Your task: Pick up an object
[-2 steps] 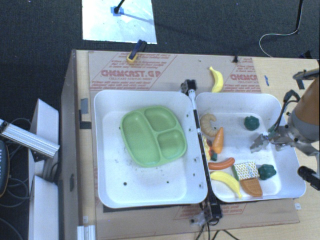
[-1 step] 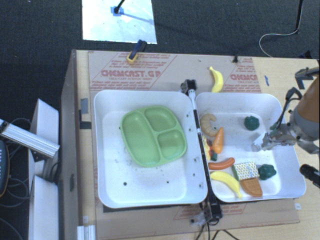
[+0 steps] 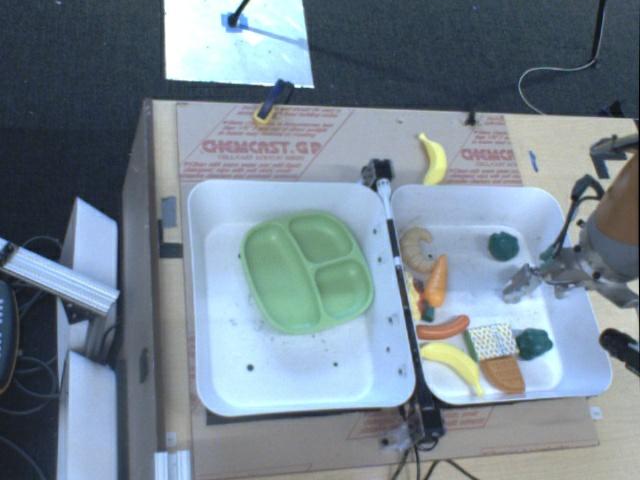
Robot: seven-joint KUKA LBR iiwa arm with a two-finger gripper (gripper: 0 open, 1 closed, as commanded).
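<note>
Arm (image 3: 612, 230): reaching in from the right edge, grey body with the orange band showing just above the wrist, wrist angled down and leftward over the right bin.
Gripper (image 3: 520, 286): low over the right side of the right bin, metal fingers pointing left toward the toys; the tips look slightly parted and nothing sits between them, though the view is soft there.
Right bin (image 3: 545, 203): white and shallow, holding all the toy food, most of it crowded along its left wall and front.
Dark green toy, upper (image 3: 503, 245): out on bare floor toward the back of the bin, near the gripper, up and to its left, not touching it.
Dark green toy, lower (image 3: 534, 343): toward the front right, just beside the patterned block, below the gripper.
Patterned block (image 3: 490, 341): yellow-and-white checked, between the sausage and the lower green toy.
Carrot (image 3: 436, 281): orange, upright along the left wall, beside a tan pastry-like piece (image 3: 416, 245).
Sausage (image 3: 443, 327): red-orange, lying across just under the carrot.
Banana in bin (image 3: 452, 364): yellow, at the front left, next to an orange-brown wedge (image 3: 502, 374).
Second banana (image 3: 433, 160): lying outside on the cardboard behind the right bin.
Left bin (image 3: 225, 368): carries a green divided plate (image 3: 305, 271) with three compartments.
</note>
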